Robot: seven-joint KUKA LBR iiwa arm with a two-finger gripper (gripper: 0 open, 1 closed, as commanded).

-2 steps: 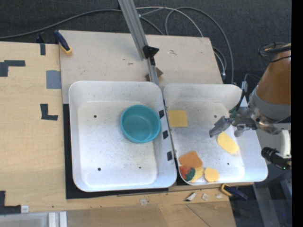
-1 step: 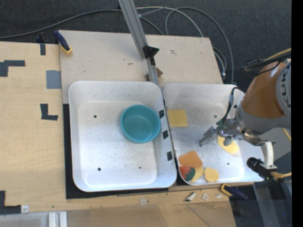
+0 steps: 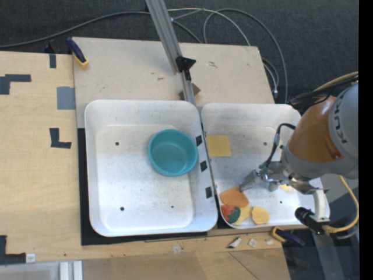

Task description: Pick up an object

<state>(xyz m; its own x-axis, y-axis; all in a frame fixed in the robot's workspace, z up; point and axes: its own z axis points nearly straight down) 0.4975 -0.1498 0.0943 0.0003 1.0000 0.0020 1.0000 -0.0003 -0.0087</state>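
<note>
My gripper point(image 3: 252, 181) is low in the right bin point(image 3: 245, 114), near its front. Just left of and below it lies a flat orange piece point(image 3: 234, 197), close to the gripper tip; whether they touch is unclear. A small multi-coloured piece point(image 3: 232, 214) and a round yellow piece point(image 3: 260, 215) lie by the bin's front wall. A flat yellow square point(image 3: 219, 146) rests farther back, near the bin's left wall. A teal bowl point(image 3: 172, 151) stands in the left bin point(image 3: 116, 112).
The arm's orange band point(image 3: 312, 136) and grey wrist cover the right bin's right side. A slanted metal pole point(image 3: 169, 34) rises from behind the bins. Cables point(image 3: 256, 25) run across the bench behind. Small bits lie on the bench edge point(image 3: 245, 242) in front.
</note>
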